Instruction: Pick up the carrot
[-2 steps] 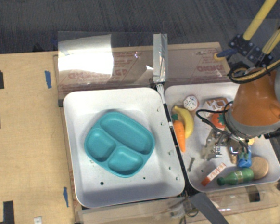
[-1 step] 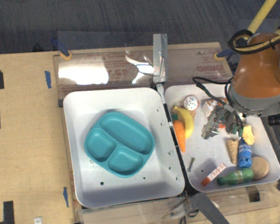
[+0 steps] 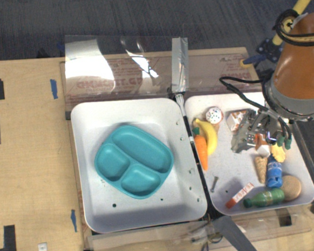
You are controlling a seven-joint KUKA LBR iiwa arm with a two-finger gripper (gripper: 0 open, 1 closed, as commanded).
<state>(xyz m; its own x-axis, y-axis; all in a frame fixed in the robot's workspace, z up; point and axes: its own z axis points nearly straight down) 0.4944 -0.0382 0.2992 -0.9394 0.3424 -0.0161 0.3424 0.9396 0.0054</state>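
Carrot (image 3: pixel 202 150) lies along the left wall of the right bin (image 3: pixel 308 191), touching the banana (image 3: pixel 207 134). It looks light, stiff, smooth plastic; I'd pinch its thick middle. My hand (image 3: pixel 249 134) hovers right of it, its grip state unclear.

Orange carrot (image 3: pixel 202 152) lies lengthwise, seemingly touching the banana (image 3: pixel 207 134).
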